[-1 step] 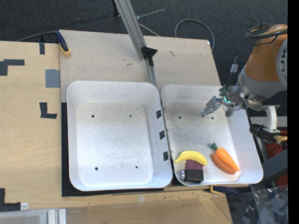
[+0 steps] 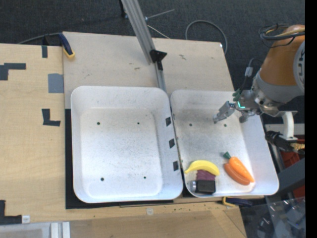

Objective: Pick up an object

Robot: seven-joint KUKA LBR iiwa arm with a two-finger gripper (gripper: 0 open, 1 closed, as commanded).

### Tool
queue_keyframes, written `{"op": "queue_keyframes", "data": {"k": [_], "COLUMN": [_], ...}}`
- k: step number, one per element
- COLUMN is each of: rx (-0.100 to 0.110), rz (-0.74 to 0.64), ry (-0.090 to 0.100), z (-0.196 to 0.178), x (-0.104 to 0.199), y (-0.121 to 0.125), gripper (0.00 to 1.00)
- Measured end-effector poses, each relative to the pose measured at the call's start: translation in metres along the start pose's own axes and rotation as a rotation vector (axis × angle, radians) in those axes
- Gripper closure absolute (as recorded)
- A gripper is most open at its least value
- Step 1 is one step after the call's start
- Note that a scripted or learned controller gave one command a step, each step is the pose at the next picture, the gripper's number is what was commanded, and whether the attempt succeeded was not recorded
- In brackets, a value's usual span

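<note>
Dark carpet [image 2: 74, 6] surrounds a light wooden bench [image 2: 114, 63], and on this bench two shallow white bins stand side by side, touching along their inner edges. The left bin [image 2: 79, 133] is the bigger one in the view. The right bin [image 2: 198, 128] holds three things, all near its front edge. A yellow banana [image 2: 202, 167] lies curved at the front left corner. Just under the banana, touching it, sits a small dark block [image 2: 205, 185] with a purple part on its top. An orange carrot [image 2: 238, 170] with a small green end lies near the front right corner, a little apart from the banana.

The arm [image 2: 280, 68] comes in from the right, grey with an orange part above the wrist. Its gripper [image 2: 221, 114] hangs over the back half of the right bin, near the right wall, well apart from the three things at the front. The fingers [image 2: 219, 116] point to the left and downward; they look close together, but I cannot tell if they are fully closed. Nothing is seen between them.

A grey metal pole [image 2: 141, 26] runs at a slant from the top of the view down to the place where the two bins meet. A cable [image 2: 205, 31] makes a loop on the carpet behind the bench.
</note>
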State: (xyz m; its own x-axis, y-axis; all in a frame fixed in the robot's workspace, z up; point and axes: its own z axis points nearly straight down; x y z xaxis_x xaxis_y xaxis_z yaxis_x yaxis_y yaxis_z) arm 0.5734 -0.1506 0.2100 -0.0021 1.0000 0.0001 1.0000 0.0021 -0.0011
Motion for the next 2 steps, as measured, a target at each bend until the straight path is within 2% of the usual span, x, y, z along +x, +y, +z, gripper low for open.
{"op": "queue_keyframes", "data": {"k": [1, 2], "rx": [0.006, 0.004], "rz": [0.002, 0.001], "ry": [0.000, 0.000], "z": [0.058, 0.122], "x": [-0.004, -0.006], "y": [-0.010, -0.010], "gripper": [0.00, 0.00]}}
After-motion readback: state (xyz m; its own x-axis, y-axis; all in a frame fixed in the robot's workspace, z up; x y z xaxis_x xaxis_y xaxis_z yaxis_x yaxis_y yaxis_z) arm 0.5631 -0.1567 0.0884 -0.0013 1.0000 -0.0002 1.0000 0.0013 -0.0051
